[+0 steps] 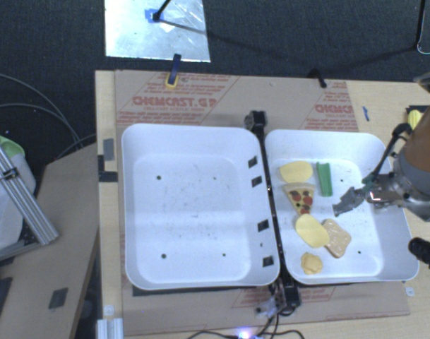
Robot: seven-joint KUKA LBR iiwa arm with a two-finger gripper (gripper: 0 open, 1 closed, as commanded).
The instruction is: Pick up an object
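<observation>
Fingers of the dark two-finger gripper point(347, 202) merge into one wedge; spread or closed, I cannot tell. It hangs over the right-hand white plastic bin point(384, 260), near the flat green plastic bar point(324, 179). Likely the approach step; next comes centring and descending.

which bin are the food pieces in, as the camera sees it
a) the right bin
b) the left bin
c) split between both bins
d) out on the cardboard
a: the pizza slice, green stick and the yellow and tan pieces all lie inside the right bin, near its left wall.
</observation>
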